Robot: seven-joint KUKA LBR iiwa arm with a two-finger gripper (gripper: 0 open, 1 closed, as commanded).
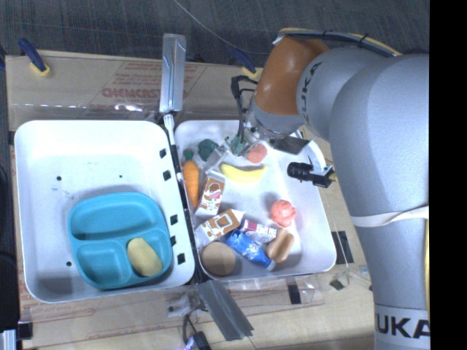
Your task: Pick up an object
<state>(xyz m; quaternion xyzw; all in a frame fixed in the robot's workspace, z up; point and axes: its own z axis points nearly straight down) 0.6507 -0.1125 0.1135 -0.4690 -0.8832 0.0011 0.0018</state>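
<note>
My gripper (243,146) is down at the far end of the right bin (321,228), under the orange wrist band. A small reddish object (257,152) lies right beside it, and a dark green object (208,149) sits a little to its left. Just below are a yellow banana (243,172) and an orange carrot (191,182) along the bin's left wall. The arm hides whatever is directly under the gripper.
The right bin also holds a juice carton (212,195), a snack box (221,224), a blue packet (250,248), a hot dog (280,246), a pink ball (283,211) and a brown round item (218,259). In the left bin (44,166), a blue tray (109,224) carries a yellow lump (144,257).
</note>
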